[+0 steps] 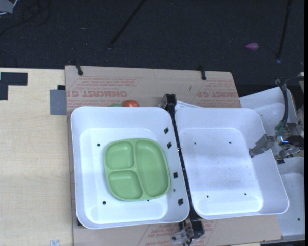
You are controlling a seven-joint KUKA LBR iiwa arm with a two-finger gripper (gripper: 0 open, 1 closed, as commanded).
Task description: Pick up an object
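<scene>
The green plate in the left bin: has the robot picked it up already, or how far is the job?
Nothing looks done yet: the green plate lies flat in the left bin. Nothing is in hand; the claw sits at the right bin's right edge, apart from the plate. The reach, grasp and lift are all left.

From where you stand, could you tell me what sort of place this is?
Probably a robotics lab test bench: two white bins clamped side by side on a cardboard sheet, a green divided plate as test object, and loose cables behind.
</scene>
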